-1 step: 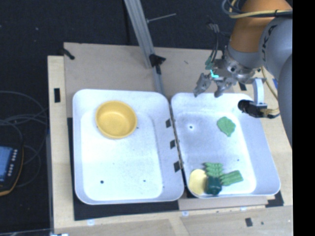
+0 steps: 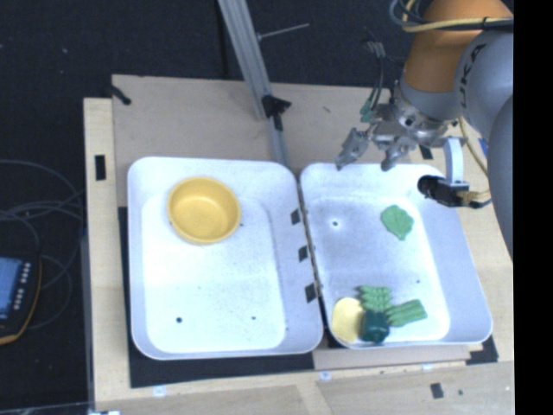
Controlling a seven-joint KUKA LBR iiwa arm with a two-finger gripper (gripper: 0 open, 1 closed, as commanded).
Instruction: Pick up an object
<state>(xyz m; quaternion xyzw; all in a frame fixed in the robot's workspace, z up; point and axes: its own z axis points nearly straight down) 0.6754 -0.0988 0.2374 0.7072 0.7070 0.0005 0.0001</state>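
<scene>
My gripper [image 2: 369, 156] hangs above the far edge of the right bin [image 2: 449, 258], fingers spread apart with nothing between them. A small green leaf-shaped piece [image 2: 397, 221] lies in the right bin, below and right of the gripper. At that bin's near edge sits a cluster: a green toy with a ridged top [image 2: 390, 305], a dark teal block [image 2: 375, 327] and a pale yellow round piece [image 2: 346, 318]. A yellow bowl [image 2: 204, 209] rests in the left bin [image 2: 216, 309], at its far left.
A grey metal rail [image 2: 246, 50] slants down from the top to the junction of the two bins. The bins sit on a tan board [image 2: 173, 111] with dark floor around it. Cables and a device [image 2: 13, 292] lie at the far left.
</scene>
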